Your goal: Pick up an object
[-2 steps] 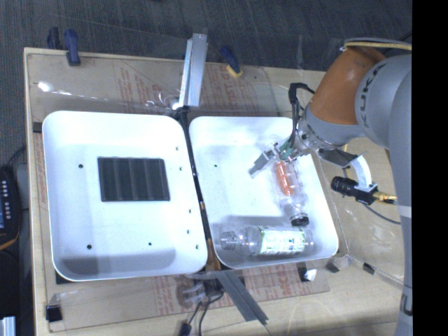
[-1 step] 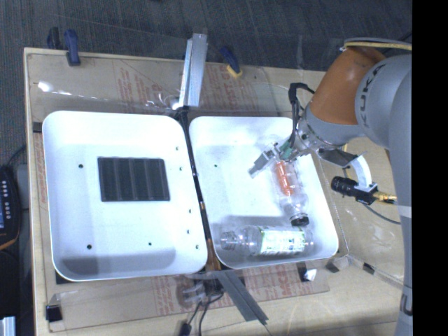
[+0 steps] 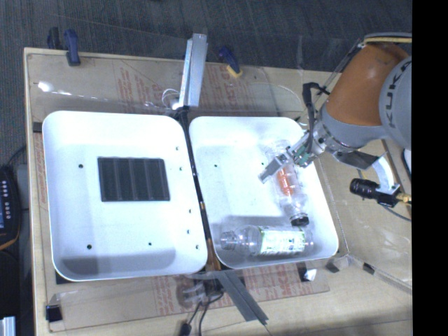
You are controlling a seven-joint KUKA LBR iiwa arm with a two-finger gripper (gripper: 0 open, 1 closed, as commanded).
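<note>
In the right bin (image 3: pixel 231 152) lie two clear plastic bottles. The small one (image 3: pixel 289 191) has an orange label and a black cap and lies along the bin's right side, cap toward the front. The larger one (image 3: pixel 269 241) has a green-and-white label and lies on its side along the front wall. My gripper (image 3: pixel 277 164) reaches in from the right and hangs over the far end of the small bottle, very close to it or touching it. The bottle's top end is partly hidden behind the gripper.
The left bin (image 3: pixel 70 222) holds a dark grey ribbed rectangular block (image 3: pixel 133 179) lying flat near its middle. A metal bar (image 3: pixel 192 68) stands at the back between the bins. Blue clamps (image 3: pixel 70 44) sit on the bench's far edge.
</note>
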